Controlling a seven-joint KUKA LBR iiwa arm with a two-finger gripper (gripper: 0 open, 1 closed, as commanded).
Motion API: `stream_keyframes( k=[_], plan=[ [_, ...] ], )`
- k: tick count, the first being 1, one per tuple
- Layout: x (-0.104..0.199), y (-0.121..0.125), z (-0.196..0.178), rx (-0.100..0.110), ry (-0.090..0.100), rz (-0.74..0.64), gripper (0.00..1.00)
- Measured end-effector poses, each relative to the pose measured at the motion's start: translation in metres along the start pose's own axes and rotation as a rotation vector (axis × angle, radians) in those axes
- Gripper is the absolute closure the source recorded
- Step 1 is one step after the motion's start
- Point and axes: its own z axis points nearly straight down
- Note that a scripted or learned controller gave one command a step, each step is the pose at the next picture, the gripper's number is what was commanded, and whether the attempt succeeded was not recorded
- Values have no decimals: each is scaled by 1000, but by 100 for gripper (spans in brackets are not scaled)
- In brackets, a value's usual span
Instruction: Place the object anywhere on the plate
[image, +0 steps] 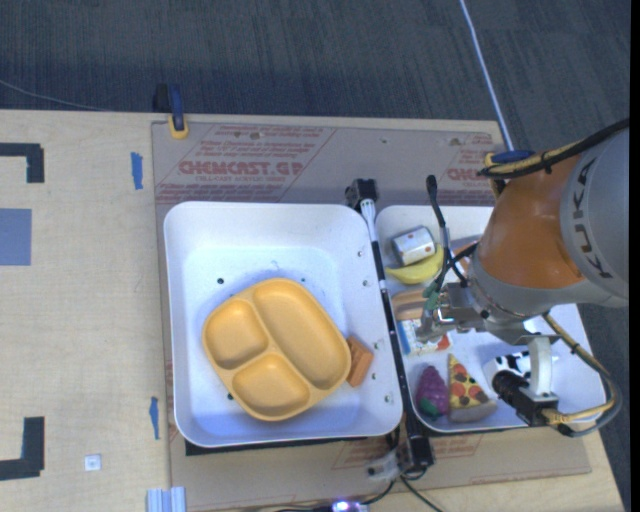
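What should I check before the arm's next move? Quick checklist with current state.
1. Plate sits in the left bin, compartments bare: ok.
2. Object on plate: not ok, none there yet.
3. Small orange-brown piece lies against the plate's right rim, on the bin floor, not on the plate: not ok.
4. Tool is over the right bin, above the toy clutter: ok.
5. Tool holding anything: cannot tell, the wrist hides it.
6. Candidates in the right bin, banana, pizza slice, grapes, lie close together: crowded pick.
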Motion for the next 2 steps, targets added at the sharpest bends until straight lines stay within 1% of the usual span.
stream_keyframes(
  k=[1,2],
  plan=[
    [-8,71,-222,-2,-1,-2,100],
    [-8,71,-222,0,-1,-2,0]
  ],
)
